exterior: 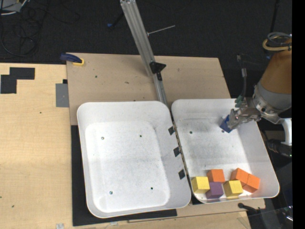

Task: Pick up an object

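The blue block (226, 125) is seen at about two o'clock in the right bin (267, 168), touching the tip of the gripper (233, 119); whether it is clamped cannot be told, as the tip is too small to read. It is judged light, rigid and not fragile, best taken across two flat opposite faces. At five o'clock in the same bin, a cluster of blocks is packed together: two yellow blocks (200, 183), a purple block (215, 190) and orange blocks (247, 179).
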Controlling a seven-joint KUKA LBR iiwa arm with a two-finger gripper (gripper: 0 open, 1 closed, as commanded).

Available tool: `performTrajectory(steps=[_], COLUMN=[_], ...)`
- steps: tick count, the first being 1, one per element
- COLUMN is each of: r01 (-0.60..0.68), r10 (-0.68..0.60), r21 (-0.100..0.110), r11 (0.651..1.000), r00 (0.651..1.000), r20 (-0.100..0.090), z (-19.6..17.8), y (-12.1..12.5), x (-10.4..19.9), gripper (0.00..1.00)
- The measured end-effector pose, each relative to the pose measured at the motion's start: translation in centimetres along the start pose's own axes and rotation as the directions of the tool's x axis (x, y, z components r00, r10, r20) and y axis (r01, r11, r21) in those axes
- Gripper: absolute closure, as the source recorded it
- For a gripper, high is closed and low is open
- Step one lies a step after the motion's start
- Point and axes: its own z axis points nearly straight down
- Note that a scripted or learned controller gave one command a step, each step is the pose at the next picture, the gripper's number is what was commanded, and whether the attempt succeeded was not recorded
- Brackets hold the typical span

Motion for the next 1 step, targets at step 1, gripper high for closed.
performTrajectory(steps=[1], r01=[0.0], r10=[0.0], r21=[0.002], r11=[1.0], r00=[1.0], r20=[0.0], z=[-4.05], y=[0.08], x=[-0.11], gripper=[1.0])
